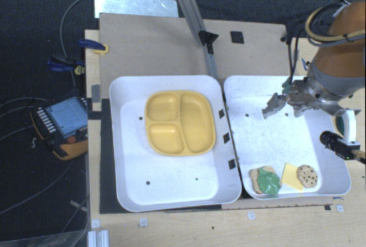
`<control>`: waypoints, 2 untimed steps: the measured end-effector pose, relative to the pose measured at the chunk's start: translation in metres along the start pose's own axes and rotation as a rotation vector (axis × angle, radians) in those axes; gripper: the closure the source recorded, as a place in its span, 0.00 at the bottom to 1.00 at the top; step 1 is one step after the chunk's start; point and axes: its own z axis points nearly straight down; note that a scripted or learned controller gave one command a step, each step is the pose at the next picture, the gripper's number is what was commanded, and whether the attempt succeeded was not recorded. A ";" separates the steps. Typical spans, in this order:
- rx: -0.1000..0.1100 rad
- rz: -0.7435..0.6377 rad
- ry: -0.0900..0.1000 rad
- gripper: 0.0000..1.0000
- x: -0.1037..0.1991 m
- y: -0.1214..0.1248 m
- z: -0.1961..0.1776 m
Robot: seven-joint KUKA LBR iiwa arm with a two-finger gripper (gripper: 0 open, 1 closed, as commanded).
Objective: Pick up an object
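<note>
Two shallow white plastic bins are seen from above, side by side on a tan bench. In the left bin (123,183) a yellow plastic plate with three compartments (180,123) lies flat, near the bin's far half. In the right bin (251,131) three small items are gathered along the near edge: a green leafy toy piece resting on a tan biscuit-like disc (266,180), touching or just beside it a yellow wedge shaped like cheese (292,176), and a round brown speckled cookie (307,175) that overlaps the wedge's right side. What these items are made of cannot be judged at this size. The grey arm with its orange band is cut off at the right edge of the view. Its grey metal two-finger gripper (273,105) is held over the far part of the right bin, well apart from the three items. The tool's tip appears as a small blurred grey shape, and whether it is spread or pressed together cannot be told. Nothing is seen held in it.
</note>
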 end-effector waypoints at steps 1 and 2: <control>0.005 0.003 0.001 0.00 -0.002 -0.008 0.059; 0.005 0.004 0.001 0.00 0.003 -0.003 0.104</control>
